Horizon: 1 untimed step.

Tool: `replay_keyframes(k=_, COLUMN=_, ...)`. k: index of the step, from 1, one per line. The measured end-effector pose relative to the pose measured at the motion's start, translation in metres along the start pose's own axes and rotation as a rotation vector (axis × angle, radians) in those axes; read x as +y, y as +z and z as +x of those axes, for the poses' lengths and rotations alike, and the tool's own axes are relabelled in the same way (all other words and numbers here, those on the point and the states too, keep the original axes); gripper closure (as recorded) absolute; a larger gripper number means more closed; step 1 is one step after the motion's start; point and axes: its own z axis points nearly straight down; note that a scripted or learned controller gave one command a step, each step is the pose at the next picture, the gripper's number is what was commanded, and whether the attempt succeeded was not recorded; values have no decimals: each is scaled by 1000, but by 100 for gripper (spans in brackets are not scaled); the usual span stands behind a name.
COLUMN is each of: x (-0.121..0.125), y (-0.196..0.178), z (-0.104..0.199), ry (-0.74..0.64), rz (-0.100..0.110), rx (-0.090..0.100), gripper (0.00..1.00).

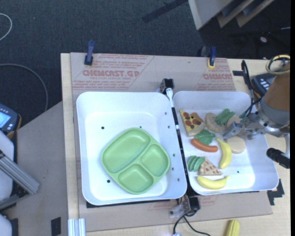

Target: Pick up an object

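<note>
Hovering over toy food in the right bin — gripper, apparently empty.

A dark blue-grey carpeted floor is stretching across the far side of the scene and down the left. A brown board printed with red lettering is lying as the bench top, with a blue clamp gripping its far left edge and another blue and yellow clamp gripping its far right edge. A thin cable is curving over the floor at left. Pale furniture is standing at far right.
</note>
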Motion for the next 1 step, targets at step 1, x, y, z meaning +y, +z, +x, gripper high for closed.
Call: replay_keyframes(k=1, x=-69, y=22, z=35, ry=-5, rz=-5, rx=1, gripper=0)
